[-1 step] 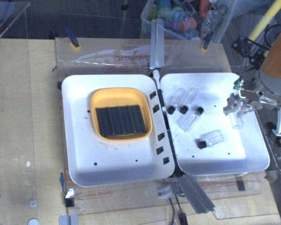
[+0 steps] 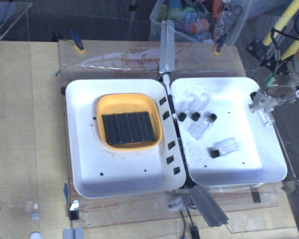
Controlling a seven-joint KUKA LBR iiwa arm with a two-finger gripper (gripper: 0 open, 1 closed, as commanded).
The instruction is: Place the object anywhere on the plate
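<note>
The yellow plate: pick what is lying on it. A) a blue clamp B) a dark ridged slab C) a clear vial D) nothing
B: a dark ridged slab lies flat inside the yellow plate in the left bin, while the clear vials sit in the right bin.

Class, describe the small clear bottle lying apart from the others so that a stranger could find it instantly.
Start at the right white bin, beside the bin holding the yellow plate. Three clear black-capped bottles cluster near its centre. The lone bottle lies nearer the front, on its side, touching none of them.
</note>
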